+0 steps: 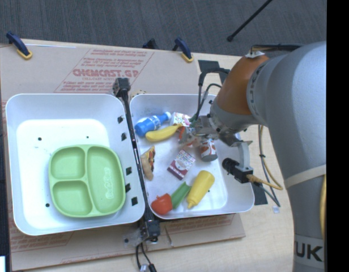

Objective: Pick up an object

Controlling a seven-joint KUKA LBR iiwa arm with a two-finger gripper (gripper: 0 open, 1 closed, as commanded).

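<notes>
Objects lie in the right bin [242,197]: blue bottle [150,123], banana [162,132], red packet [181,164], yellow bottle [199,188], tomato [161,204], green pepper [179,194]. Gripper [198,136] is low over the bin's far side, near a small can [208,149]; can't tell jaw state. Left bin [18,112] has a green divided plate [86,181].

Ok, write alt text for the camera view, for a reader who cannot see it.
A grey robot arm reaches from the right, its claw low over the right white bin of toy food: banana, blue bottle, yellow bottle, tomato. The left bin holds a green divided tray.
</notes>
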